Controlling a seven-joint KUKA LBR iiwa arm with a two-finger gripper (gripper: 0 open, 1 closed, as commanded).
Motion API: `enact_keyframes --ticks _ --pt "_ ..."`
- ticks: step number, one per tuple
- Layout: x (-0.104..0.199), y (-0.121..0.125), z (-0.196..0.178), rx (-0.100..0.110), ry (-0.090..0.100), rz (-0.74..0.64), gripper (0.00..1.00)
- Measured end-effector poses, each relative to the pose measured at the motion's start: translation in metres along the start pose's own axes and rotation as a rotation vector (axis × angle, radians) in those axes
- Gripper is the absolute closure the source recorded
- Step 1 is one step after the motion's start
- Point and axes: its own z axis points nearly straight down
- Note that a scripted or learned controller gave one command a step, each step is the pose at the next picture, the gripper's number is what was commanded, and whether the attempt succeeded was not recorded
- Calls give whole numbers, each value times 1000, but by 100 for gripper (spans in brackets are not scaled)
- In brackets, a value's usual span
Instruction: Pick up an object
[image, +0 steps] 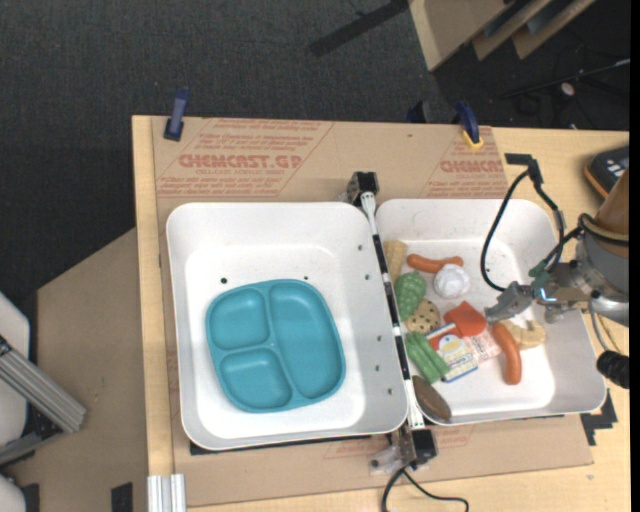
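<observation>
Brown cardboard (250, 160) printed with red lettering covers the bench, held by a blue clamp (177, 113) at its 11 o'clock corner and a second clamp (467, 125) toward 1 o'clock, with dark carpet beyond. Two shallow white bins sit side by side on it. At 9 o'clock of the pair, the left bin (200, 240) holds a teal divided plate (275, 343) with three compartments, lying flat in the bin's lower half. At 3 o'clock, the right bin (440, 215) carries a cluster of toy foods: an orange carrot (430, 264) near 12 o'clock of the pile, a white ball (452, 283) just beside it, a green leafy piece (410, 294) at 9 o'clock, a spotted cookie (423, 319) below that, a red block (466, 320) in the middle, a printed carton (458, 354) touching it at 6 o'clock, a green pod (420, 355) along the divider, a brown spoon-like piece (432, 400) at the bin's 7 o'clock corner, and an orange sausage (510, 355) at 4 o'clock. The gripper (512, 302) reaches in from 3 o'clock, low over the pile just beside the red block and above the sausage; its jaws appear narrowly parted with nothing visible between them. A black cable (492, 240) loops above it.
</observation>
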Motion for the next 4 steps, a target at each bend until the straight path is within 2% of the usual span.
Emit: enact_keyframes --ticks 1,2,3,4 --pt "-36 12 108 -19 -9 -1 0" --pt "-3 51 122 -13 -5 -5 0" --pt "-6 52 108 -20 -9 0 100" --pt "88 89 18 -14 0 -11 100"
